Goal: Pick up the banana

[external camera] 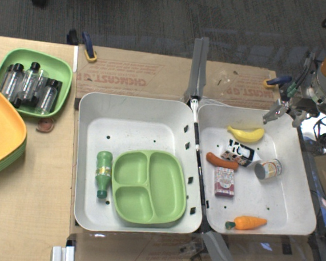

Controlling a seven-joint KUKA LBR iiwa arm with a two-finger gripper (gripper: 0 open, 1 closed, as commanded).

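Lying in the right bin [295,186] with a small dark packet [241,152] and sausage [222,160] just below, the banana [246,133] sat unobstructed — the tool [284,113] hovered near its upper right, fingers apart, holding nothing.

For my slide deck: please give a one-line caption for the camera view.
Gripper poised up and right of the banana in the right bin, before any grasp.
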